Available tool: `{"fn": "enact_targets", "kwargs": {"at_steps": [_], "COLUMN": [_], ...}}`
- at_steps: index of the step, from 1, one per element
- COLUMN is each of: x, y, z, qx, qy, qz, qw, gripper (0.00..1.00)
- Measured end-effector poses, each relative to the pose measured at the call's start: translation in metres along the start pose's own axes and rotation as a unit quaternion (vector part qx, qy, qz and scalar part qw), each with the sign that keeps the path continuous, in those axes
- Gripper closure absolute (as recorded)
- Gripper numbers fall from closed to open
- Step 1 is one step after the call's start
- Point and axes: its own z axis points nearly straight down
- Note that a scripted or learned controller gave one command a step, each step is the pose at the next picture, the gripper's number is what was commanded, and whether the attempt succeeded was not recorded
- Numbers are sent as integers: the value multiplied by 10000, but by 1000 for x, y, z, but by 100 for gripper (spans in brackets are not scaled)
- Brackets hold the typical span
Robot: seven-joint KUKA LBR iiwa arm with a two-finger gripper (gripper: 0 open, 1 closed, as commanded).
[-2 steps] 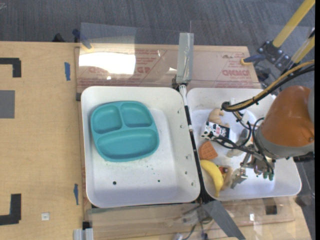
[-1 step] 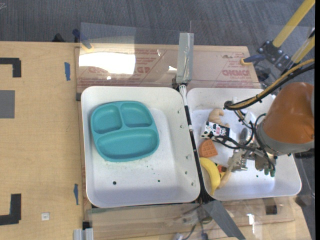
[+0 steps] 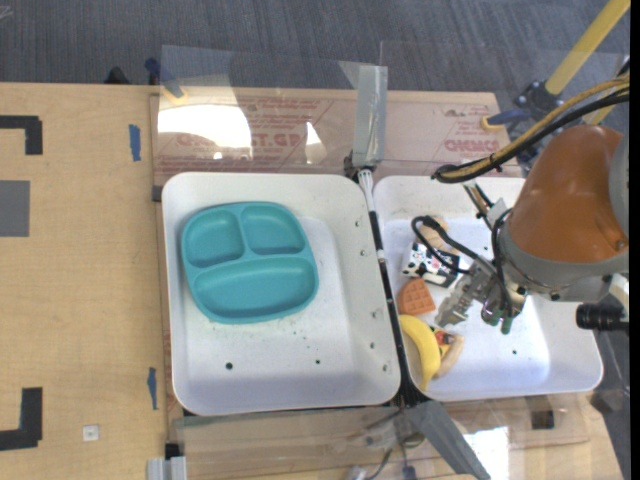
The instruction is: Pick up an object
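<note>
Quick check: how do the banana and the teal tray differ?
The banana is yellow, small and curved; the teal tray is much larger, flat and split into three compartments. The banana lies in the right bin against its left wall, near the hand; the tray sits in the left bin, far from it. Both rest on bin floors.

Two shallow white bins sitting side by side: left bin point(image 3: 340, 368), right bin point(image 3: 570, 363). One teal divided plate point(image 3: 250, 260), showing three compartments, lying in the left bin. Lying in the right bin: one yellow banana point(image 3: 422, 348), one orange waffle-like piece point(image 3: 417, 296), one black-and-white spotted item point(image 3: 430, 262). One arm with one gripper point(image 3: 478, 306) reaching over the right bin.
</note>
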Motion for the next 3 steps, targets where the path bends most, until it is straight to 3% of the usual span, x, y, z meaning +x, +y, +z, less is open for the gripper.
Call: {"fn": "enact_targets", "kwargs": {"at_steps": [1,2,3], "x": [27,110,95], "y": [53,149,148], "z": [-2,-53,-6], "qx": [29,20,79], "qy": [24,36,24], "qz": [2042,2988,5084], "qw": [9789,9543,8611], "gripper": [100,100,100]}}
